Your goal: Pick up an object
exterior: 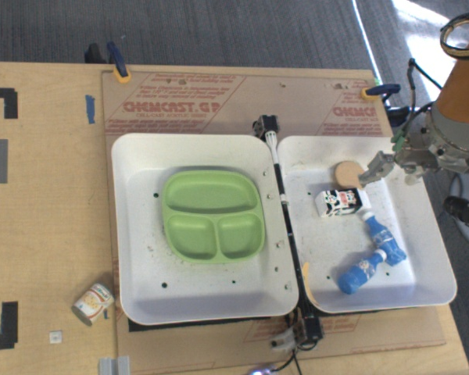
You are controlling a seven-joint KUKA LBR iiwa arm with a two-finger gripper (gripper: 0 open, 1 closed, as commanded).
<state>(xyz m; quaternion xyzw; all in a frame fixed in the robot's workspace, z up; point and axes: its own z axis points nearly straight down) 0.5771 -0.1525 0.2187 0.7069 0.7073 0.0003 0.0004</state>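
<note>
Where bins meet — green tray (213, 225) left (bottle (373, 255), carton (341, 201), disc (347, 173) right)

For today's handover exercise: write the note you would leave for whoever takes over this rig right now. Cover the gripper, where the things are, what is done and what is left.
Gripper: over the right bin's upper part, beside the tan round piece; nothing seen between its fingers.
Right bin: tan round piece at top, black-and-white carton just below it, blue bottle lying lower down.
Left bin: green divided plate.
On the bench, outside the bins: small carton.
Done: nothing lifted.
Left: grasp and lift one object; the tan piece looks nearest.
</note>
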